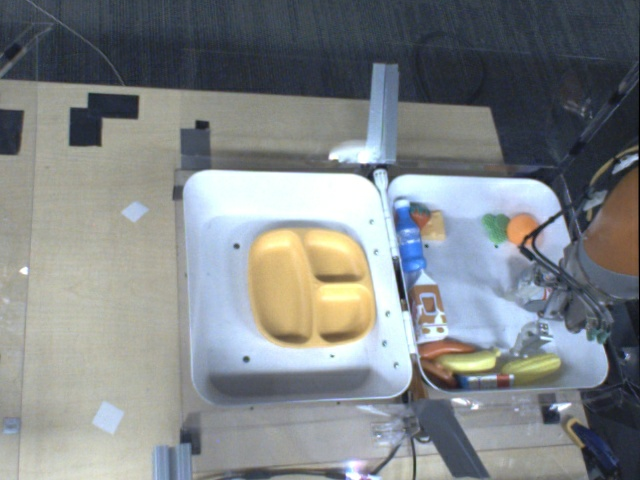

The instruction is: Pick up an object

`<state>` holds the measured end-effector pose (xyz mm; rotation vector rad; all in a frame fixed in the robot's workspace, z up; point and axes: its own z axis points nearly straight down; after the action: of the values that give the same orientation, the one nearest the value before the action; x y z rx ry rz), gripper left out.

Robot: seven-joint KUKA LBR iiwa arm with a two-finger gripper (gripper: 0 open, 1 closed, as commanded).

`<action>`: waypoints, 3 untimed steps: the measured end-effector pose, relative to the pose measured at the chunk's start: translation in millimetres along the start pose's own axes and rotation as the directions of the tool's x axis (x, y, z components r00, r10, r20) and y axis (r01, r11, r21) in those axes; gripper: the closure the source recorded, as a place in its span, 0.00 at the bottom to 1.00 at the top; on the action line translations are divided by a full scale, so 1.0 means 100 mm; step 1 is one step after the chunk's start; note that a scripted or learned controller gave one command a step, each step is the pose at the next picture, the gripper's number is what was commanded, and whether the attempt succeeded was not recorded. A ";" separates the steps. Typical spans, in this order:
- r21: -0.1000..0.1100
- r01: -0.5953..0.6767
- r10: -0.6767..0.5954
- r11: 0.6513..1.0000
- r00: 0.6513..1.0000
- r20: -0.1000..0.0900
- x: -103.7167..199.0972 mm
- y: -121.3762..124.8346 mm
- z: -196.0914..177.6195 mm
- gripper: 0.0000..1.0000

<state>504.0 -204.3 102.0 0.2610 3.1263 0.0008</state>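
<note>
Your end effector (535, 318) hangs low over the right bin (470, 190), near its right wall; you cannot tell from here whether it is apart or together, and nothing shows clamped in it. Just front-left of it, the bananas (500, 365) lie along the bin's front wall, likely the nearest pick: yellow, curved, lying flat. A bottle (412, 258) lies along the bin's left wall. An orange ball (521, 228) sits toward the back. The left bin (215, 268) holds a yellow tray (308, 285).
</note>
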 end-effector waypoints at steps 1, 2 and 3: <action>-0.002 -0.276 0.276 0.961 0.961 0.009 -0.89 0.17 0.14 0.00; 0.000 -0.208 0.208 0.978 0.978 0.010 -0.93 0.15 -0.34 0.00; 0.000 -0.477 0.477 0.879 0.879 0.002 -0.43 0.06 -0.22 0.00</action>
<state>547.0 -205.1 124.6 1.0215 2.9645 0.0012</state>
